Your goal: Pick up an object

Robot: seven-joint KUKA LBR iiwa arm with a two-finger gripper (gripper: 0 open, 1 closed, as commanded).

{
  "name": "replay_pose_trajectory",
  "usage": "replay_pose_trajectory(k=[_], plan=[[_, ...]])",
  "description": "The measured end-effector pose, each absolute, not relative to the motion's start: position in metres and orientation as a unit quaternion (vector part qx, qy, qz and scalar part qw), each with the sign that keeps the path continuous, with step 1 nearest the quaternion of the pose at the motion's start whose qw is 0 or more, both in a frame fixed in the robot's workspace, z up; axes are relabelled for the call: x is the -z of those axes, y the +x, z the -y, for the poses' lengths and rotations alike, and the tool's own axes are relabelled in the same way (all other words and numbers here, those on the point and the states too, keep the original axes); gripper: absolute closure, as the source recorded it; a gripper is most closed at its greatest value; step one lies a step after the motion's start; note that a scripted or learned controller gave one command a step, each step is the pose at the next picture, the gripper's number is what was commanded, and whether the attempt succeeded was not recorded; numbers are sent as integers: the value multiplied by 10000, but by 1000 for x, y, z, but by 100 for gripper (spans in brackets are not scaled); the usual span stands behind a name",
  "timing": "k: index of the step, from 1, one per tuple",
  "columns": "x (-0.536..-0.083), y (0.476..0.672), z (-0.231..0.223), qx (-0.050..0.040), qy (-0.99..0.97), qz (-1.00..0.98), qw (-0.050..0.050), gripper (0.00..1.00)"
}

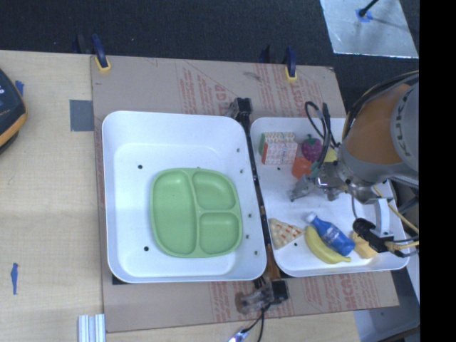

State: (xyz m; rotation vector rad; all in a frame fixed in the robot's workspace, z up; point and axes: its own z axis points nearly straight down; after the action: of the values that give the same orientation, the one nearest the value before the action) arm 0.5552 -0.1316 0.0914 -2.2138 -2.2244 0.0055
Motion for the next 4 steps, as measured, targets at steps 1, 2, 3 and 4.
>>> replay_pose_trajectory(k=[1,2,3,4], plan=[[-91,649,132,-67,-7049,7092,74,0],[-90,653,180,-57,-7055,7086,74,0],[-92,656,206,-10,-7059,7083,9,0],[-92,656,195,-10,-7059,7083,16,0]])
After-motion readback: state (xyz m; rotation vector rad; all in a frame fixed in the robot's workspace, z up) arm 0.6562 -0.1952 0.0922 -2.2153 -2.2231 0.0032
